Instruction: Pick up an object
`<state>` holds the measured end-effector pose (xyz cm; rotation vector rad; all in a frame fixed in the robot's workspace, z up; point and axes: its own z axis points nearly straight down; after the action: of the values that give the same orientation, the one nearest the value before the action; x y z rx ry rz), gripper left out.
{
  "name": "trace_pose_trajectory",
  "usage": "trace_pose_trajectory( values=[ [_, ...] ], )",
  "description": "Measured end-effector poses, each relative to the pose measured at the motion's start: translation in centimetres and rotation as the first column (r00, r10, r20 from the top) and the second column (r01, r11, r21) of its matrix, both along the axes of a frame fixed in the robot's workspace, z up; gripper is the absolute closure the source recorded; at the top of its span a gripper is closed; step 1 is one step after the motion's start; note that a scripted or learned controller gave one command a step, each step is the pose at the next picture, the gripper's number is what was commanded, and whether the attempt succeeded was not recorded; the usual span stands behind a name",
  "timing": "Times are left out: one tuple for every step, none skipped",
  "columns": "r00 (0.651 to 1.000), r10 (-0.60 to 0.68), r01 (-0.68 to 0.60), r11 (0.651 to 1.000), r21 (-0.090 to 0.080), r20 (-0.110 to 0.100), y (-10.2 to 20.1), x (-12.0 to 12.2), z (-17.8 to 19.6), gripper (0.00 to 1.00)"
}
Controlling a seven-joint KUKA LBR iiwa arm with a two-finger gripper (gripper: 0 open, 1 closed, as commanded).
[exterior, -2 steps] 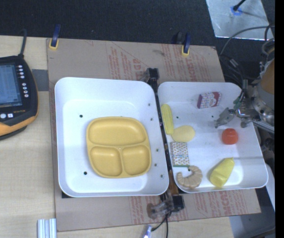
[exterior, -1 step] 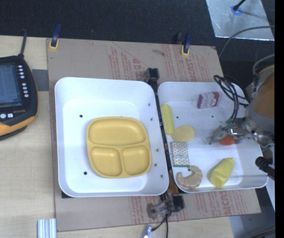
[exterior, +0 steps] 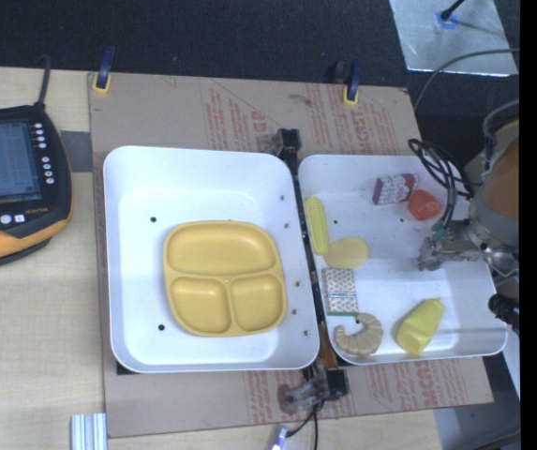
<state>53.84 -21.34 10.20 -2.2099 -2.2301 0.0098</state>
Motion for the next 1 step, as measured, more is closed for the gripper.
trace_pose_trajectory(
  values=[
    [1.000, -0.002, 0.002, 1.000, 0.003, 0.004, 7.33, -1.34, 9.35, 1.00]
  ],
)
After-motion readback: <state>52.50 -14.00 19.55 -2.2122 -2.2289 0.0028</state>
